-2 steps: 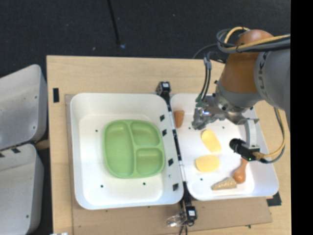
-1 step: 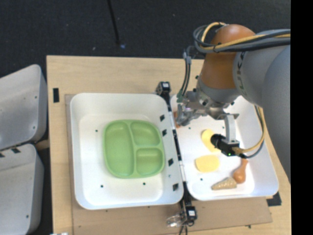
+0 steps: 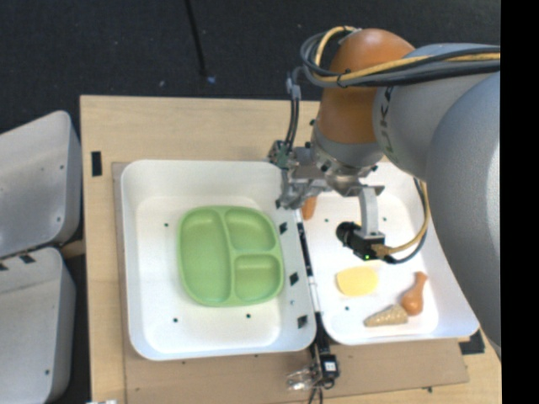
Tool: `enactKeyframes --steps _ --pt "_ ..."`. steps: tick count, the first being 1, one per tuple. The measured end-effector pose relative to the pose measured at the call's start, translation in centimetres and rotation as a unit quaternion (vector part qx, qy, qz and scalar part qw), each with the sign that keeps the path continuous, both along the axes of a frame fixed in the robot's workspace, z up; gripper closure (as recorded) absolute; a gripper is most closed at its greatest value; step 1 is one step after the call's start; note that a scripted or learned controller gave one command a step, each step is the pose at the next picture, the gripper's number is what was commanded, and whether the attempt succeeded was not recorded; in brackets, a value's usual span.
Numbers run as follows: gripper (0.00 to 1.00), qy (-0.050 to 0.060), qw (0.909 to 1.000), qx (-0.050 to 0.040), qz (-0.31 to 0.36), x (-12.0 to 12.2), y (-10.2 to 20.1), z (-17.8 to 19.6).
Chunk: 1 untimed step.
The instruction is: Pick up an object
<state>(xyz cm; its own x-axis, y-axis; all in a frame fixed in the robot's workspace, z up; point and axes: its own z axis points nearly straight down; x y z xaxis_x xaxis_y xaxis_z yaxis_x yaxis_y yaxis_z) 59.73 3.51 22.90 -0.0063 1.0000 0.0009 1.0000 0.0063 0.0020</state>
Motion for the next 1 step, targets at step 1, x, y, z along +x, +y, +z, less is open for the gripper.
enactKeyframes --steps 1 --pt "1.00 0.000 1.0000 0.0003 0.001 0.10 4.95 1.30"
